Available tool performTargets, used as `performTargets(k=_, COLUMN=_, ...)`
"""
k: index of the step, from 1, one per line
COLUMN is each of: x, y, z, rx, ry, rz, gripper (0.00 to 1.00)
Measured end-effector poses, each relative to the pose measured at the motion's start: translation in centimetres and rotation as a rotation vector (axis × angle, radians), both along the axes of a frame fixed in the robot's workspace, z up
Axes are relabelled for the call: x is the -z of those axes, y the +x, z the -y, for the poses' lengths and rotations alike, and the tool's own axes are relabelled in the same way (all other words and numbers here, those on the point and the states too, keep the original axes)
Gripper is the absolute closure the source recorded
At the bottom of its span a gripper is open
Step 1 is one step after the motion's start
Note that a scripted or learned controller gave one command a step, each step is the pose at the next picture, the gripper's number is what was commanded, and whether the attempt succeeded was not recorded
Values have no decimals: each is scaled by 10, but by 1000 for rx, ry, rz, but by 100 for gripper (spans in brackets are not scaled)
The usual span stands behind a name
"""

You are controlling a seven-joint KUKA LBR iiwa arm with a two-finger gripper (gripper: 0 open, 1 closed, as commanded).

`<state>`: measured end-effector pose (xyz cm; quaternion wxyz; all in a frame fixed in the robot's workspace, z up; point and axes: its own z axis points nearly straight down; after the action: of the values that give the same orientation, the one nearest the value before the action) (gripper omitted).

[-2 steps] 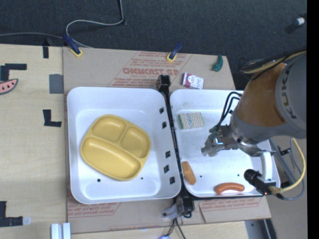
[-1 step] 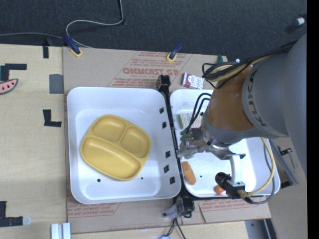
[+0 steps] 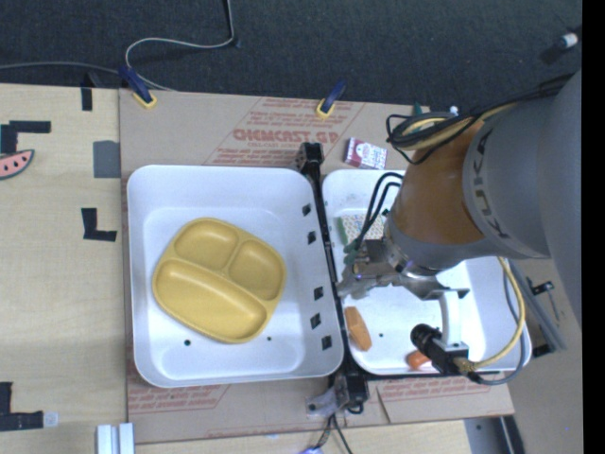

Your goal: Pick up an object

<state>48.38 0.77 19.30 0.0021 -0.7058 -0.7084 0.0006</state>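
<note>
orange sausage-like piece (image 3: 356, 328) lay near the right bin's (image 3: 492, 282) front-left corner; i could not tell the fingers' state, so the gripper (image 3: 364, 274) might miss it.

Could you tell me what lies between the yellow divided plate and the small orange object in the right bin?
In the camera view, bare white bin floor and the black divider separate the yellow plate from the orange object.

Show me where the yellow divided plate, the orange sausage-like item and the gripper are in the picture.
yellow divided plate (image 3: 219, 278), camera view, on the ridge between its compartments.
orange sausage-like item (image 3: 357, 329), camera view, on its middle.
gripper (image 3: 364, 274), camera view, on its lower end above the right bin.
</note>
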Motion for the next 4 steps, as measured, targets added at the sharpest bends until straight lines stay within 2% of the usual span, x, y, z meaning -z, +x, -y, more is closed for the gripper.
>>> performTargets(k=4, x=-37, y=1, z=-4, rx=-8, ry=5, rz=-5, gripper=100)
